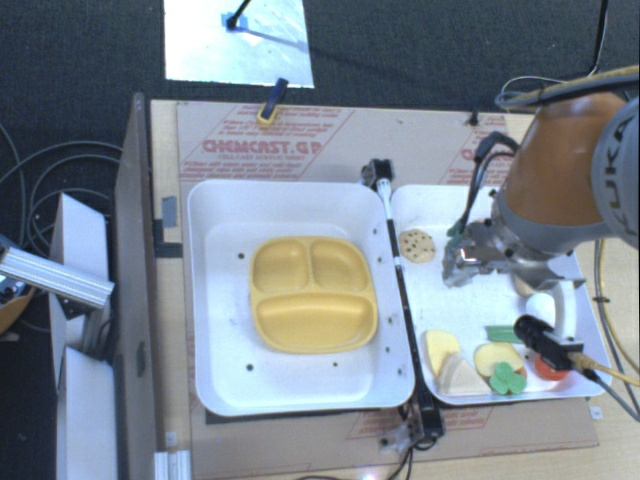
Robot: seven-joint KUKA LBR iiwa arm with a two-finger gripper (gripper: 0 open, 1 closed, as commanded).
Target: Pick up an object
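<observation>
Camera view: fingers, state unclear, near cookie, well above food pieces; yellow tray leftward.

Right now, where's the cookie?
The cookie lies in the right bin, at its upper left by the divider, left of the claw.

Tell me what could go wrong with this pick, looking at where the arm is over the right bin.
1. The hand sits beside the cookie, not over it, so closing here might grab nothing.
2. The toy food is crowded in the near corner: yellow wedge, green leaf, red piece. A reach there might nudge neighbours.
3. The cookie lies close to the bin divider, so a finger could hit that wall.
</observation>
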